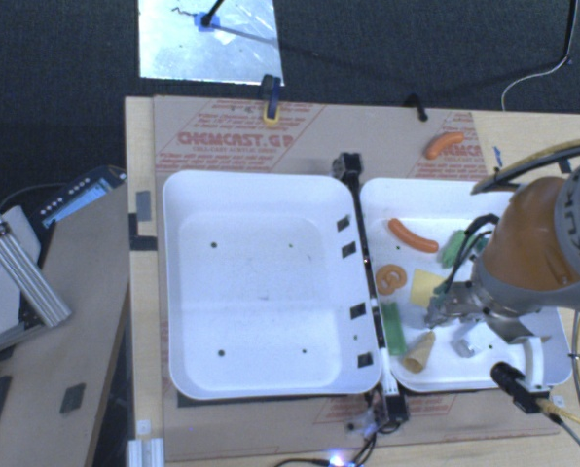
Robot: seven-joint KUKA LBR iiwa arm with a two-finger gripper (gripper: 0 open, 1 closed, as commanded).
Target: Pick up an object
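The right bin [485,191] holds several small objects. An orange sausage [413,234] lies near its back left, with a green piece [454,247] to its right. An orange ring [391,278] and a yellow block [425,285] sit mid-left. A green stick [392,327] lies along the left wall, and a tan cone [417,350] rests at the front left. My gripper [451,325] is low in the bin, just right of the cone and in front of the yellow block. The wrist hides what is under it.
The left bin [261,280] stands beside the right one, with a black divider [363,261] between them. A second orange sausage [444,145] lies on the board behind the right bin. The arm's orange band [533,236] covers the bin's right half.
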